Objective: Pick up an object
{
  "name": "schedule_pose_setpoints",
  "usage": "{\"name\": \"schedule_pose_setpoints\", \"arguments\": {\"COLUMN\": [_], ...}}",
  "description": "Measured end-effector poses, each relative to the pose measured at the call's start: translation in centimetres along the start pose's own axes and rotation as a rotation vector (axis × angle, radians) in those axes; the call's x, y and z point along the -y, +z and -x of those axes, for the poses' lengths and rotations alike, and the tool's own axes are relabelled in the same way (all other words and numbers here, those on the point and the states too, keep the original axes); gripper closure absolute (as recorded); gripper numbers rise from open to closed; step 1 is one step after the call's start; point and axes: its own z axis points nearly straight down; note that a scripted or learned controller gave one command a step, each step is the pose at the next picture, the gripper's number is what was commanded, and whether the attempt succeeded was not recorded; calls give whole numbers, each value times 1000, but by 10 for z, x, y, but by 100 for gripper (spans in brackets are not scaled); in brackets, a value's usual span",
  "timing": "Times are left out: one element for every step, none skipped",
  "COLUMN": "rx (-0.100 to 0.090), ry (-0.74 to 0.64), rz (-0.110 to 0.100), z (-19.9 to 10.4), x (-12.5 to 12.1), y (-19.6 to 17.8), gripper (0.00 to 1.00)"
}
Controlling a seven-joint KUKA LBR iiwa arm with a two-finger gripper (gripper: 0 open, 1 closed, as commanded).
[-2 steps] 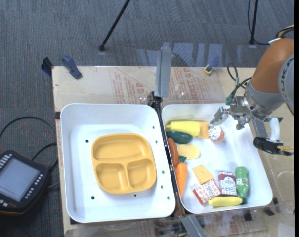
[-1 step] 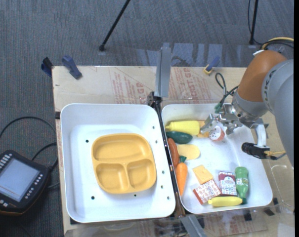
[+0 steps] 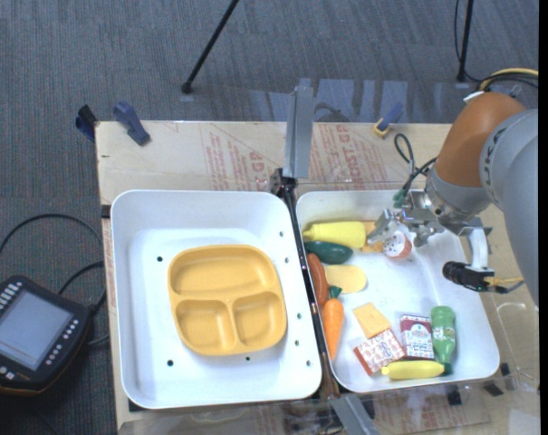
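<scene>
Camera view shows the right bin (image 3: pixel 487 338) crowded with toy food: carrot (image 3: pixel 332 326), banana (image 3: pixel 413 369), green bottle (image 3: pixel 443 333). The gripper (image 3: pixel 393 234) hangs just above a small red-white object (image 3: pixel 400 246); its opening I cannot tell.

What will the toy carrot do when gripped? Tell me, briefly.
The toy carrot looks like smooth moulded plastic, so probably stiff, light and a bit slippery. Its rounded, tapered body may roll or pivot if pushed. It lies against the right bin's left wall, likely crowding one side.

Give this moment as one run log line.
gripper: over right bin | near: small round object | grasp: unclear | yellow tray: in left bin
</scene>
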Motion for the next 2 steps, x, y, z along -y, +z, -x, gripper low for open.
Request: {"name": "schedule_pose_setpoints", "arguments": {"rx": [-3, -2], "ry": [-3, 221], "rz": [-3, 1], "z": [-2, -11], "x": [-1, 54], "y": [-8, 1], "gripper": [100, 100]}}
